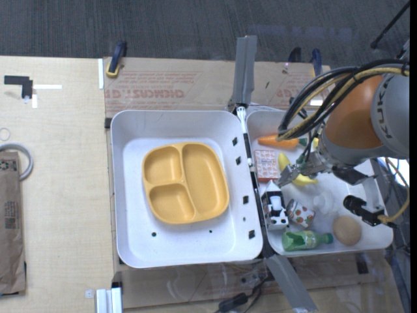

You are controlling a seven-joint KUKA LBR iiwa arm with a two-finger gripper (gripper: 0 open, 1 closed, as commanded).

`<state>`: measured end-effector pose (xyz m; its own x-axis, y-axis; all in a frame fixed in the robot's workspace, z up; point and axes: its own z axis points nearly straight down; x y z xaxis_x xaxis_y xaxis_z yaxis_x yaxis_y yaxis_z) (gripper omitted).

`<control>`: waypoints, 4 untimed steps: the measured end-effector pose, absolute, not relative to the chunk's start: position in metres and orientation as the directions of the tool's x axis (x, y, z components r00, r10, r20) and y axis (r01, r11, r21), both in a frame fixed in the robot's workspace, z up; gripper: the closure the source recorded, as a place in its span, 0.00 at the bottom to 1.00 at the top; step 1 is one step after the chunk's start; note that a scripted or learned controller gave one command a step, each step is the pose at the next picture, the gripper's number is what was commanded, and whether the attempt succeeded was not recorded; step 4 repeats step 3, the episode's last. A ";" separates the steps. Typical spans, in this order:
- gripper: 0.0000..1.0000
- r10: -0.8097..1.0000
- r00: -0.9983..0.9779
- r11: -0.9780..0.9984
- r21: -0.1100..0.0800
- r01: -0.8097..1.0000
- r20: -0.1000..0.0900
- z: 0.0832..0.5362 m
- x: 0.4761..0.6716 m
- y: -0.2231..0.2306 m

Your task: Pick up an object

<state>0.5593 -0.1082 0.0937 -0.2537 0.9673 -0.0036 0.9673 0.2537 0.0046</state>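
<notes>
Several small things crowd the right bin [384, 243], any of them a candidate for picking: a yellow banana [294, 175] just under the gripper [291, 173], an orange carrot [277, 141] toward the far wall, a red-and-white packet [266, 163] against the left wall, a black-and-white toy [276, 208], a green bottle [306, 240] lying along the near wall, and a tan egg-shaped ball [347, 230] beside it. The arm [355, 119] reaches down into this bin from the right, black cables looping over its orange band. Whether the claw is spread or pressed together I cannot tell; nothing is clearly seen between its tips.

The left bin [127, 181] holds a yellow three-part plate [186, 182], lying flat near its middle.

Both bins sit side by side on a pale wooden bench [52, 129], with a sheet of brown cardboard [169, 87] behind them. A brown paper bag [12, 220] lies at the bench's left edge. Dark grey carpet [163, 12] lies beyond the bench.
</notes>
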 end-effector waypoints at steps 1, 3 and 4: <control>0.00 0.967 -0.256 0.256 0.000 0.967 -0.001 0.092 0.607 -0.108; 1.00 0.919 -0.393 0.393 -0.001 0.919 -0.001 0.224 0.640 -0.091; 1.00 0.919 -0.393 0.393 -0.001 0.919 -0.001 0.224 0.640 -0.091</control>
